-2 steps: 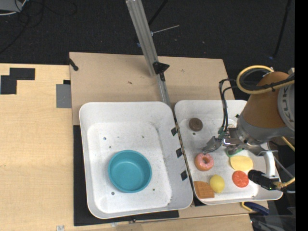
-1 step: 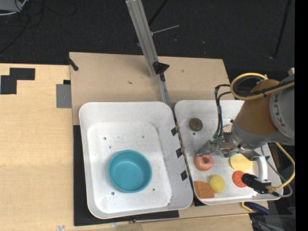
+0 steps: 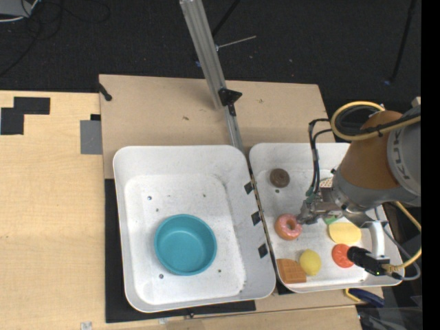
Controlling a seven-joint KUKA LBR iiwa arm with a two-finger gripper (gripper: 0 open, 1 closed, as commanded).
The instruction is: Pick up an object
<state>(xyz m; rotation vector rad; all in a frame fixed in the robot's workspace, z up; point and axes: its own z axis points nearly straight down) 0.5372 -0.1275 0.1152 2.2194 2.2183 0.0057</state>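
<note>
Near edge, right bin [image 3: 265, 158]: orange wedge [image 3: 292, 271], yellow lemon [image 3: 310, 261], red ball [image 3: 341, 254] | left bin [image 3: 130, 184]: teal bowl [image 3: 185, 244] | right bin middle: pink doughnut [image 3: 288, 227], gripper [image 3: 307, 214] just right of it, touching or nearly | jaws: cannot tell | far: brown disc [image 3: 279, 177]

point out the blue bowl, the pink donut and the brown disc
blue bowl [image 3: 185, 245], camera view, on its inner floor
pink donut [image 3: 288, 228], camera view, on its frosted ring
brown disc [image 3: 279, 177], camera view, on its top face
</note>
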